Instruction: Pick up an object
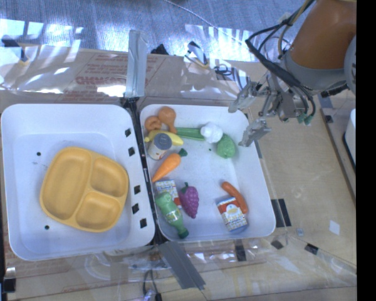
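Nothing lifted so far, judging by the layout: every toy food item lying on the floor of the right bin (263,193), none between the fingers. Gripper (254,118) poised over that bin's upper right corner, fingers apart and holding nothing. Closest to it, a green leafy vegetable (225,147) just beside a white knob-shaped piece (211,131) with a green stalk. Further left, a crowded cluster: orange doughnut-like pieces (160,119), a small tin (159,145), a carrot (168,165). Toward the front, a purple grape bunch (189,199), a green bottle (170,208), an orange sausage (234,195) touching a small can (232,214). Left bin (25,124) holding a yellow divided tray (83,188), well apart from the arm. Still to do, then, the whole pick: descend on one object, close, raise it clear.
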Robot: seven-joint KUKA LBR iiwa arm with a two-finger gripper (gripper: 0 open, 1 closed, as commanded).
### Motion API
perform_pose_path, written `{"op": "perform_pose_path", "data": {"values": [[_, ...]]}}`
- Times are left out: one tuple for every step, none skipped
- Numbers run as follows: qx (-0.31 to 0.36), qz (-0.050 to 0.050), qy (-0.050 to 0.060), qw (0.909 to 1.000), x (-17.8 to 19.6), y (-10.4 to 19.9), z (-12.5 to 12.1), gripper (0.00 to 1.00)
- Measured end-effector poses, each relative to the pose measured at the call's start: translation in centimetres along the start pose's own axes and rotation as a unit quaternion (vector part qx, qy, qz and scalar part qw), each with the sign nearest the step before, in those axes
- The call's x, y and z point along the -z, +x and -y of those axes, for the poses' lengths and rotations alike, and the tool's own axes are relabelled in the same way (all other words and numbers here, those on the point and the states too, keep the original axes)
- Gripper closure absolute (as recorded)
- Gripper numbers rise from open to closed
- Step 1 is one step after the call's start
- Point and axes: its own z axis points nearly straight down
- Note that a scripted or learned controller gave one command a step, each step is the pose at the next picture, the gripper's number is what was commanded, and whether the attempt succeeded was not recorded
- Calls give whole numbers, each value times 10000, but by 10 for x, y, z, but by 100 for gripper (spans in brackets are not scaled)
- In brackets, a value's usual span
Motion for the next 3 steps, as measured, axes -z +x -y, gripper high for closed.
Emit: {"op": "perform_pose_path", "data": {"values": [[152, -62, -32, 9999, -163, 49, 10, 0], [-700, 22, -9, 9975, -194, 108, 9, 0], [-650, 48, -2, 9979, -182, 105, 7, 100]]}}
